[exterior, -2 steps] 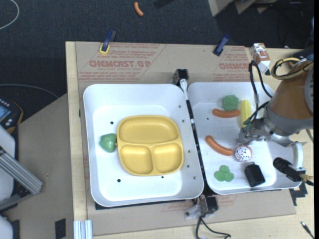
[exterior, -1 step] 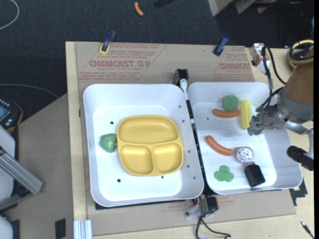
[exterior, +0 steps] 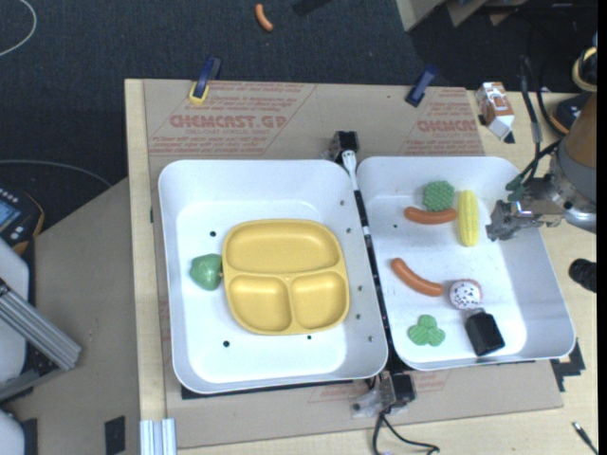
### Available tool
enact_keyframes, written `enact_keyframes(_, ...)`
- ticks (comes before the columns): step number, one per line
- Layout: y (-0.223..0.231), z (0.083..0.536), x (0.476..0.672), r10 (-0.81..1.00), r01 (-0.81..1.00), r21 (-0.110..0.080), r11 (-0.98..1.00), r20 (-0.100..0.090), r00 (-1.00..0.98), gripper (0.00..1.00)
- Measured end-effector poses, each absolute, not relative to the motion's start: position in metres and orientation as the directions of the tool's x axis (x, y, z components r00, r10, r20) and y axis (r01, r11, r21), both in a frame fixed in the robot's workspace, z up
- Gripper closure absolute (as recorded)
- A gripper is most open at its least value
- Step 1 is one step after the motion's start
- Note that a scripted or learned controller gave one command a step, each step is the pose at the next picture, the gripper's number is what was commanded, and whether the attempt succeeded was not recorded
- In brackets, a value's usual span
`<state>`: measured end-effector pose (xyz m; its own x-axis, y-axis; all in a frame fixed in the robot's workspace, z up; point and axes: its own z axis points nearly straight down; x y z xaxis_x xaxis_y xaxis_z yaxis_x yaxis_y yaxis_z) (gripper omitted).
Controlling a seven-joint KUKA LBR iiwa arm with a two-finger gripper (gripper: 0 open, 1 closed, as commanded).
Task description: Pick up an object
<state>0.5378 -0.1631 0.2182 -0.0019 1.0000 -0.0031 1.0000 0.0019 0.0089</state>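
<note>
Arm: it is reaching in from the right, over the right bin (exterior: 545,282).
Gripper (exterior: 503,221): it is hanging at the right edge of that bin, just beside the yellow corn (exterior: 468,218). Nothing is sitting between its tips.
Fingers: they are too small and dark to read, so I cannot tell if they are spread or pressed together.
Things to pick: they are all lying in the right bin. The corn is standing next to the green broccoli (exterior: 438,195) and touching one end of the top sausage (exterior: 429,216). A second sausage (exterior: 417,277) is lying lower down, near a white spotted ball (exterior: 465,295), a green leafy toy (exterior: 427,332) and a black block (exterior: 485,334).
Left bin (exterior: 180,254): it is holding a yellow tray (exterior: 285,276) and a green lump (exterior: 205,271).
Doing it well: I am thinking the corn is the nearest pick. The gripper should be lining up over its middle, going across the thin way, and staying off the sausage.
Watch out: the corn is round and may be rolling away.
</note>
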Motion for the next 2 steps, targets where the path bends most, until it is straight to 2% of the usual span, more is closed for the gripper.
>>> enact_keyframes(1,-0.163,0.225,0.539,1.000,1.000,0.004,0.001,-0.002,-0.001,1.00)
enact_keyframes(2,-0.113,0.217,0.571,1.000,1.000,0.004,0.006,-0.001,-0.006,1.00)
